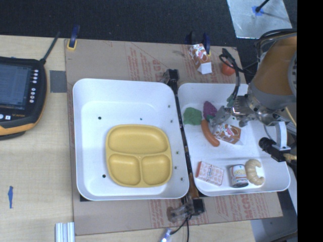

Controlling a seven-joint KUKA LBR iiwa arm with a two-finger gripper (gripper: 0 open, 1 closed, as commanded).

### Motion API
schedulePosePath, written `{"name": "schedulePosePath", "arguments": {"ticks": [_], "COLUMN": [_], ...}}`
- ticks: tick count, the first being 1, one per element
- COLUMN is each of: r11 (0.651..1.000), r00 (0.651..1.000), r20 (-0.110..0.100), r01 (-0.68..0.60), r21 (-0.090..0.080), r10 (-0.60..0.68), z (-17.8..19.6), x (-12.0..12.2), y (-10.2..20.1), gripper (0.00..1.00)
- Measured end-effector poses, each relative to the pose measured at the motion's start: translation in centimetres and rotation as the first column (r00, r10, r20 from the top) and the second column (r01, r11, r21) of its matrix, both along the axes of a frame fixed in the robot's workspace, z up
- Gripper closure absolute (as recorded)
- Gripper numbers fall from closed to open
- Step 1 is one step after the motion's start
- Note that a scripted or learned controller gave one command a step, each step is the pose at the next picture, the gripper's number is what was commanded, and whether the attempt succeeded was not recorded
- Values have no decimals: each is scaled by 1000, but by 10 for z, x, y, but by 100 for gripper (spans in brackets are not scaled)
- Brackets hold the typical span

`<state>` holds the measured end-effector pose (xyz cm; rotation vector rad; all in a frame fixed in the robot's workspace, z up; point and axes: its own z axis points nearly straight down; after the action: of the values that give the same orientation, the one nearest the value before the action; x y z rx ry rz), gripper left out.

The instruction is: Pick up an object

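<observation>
Slanted overhead view of both bins (81, 135)

The cardboard sheet (151, 54) carries red printing (perhaps a repeated logo), too blurred to read.

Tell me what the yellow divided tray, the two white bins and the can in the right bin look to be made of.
Yellow divided tray: likely moulded plastic, matte, with soft rounded compartment edges.
Left bin and right bin: thin formed plastic by the look, smooth white with a faint sheen and rounded rims.
Can: probably metal or toy plastic; printed label around it, too small to tell.
</observation>
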<state>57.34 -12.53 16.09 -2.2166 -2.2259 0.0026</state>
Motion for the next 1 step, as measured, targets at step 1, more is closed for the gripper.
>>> {"name": "schedulePosePath", "arguments": {"ticks": [1], "r11": [1000], "r00": [1000], "r20": [13], "r01": [1], "r21": [-8], "r10": [-1], "z": [-52], "x": [-2], "y": [11], "gripper": [0]}}
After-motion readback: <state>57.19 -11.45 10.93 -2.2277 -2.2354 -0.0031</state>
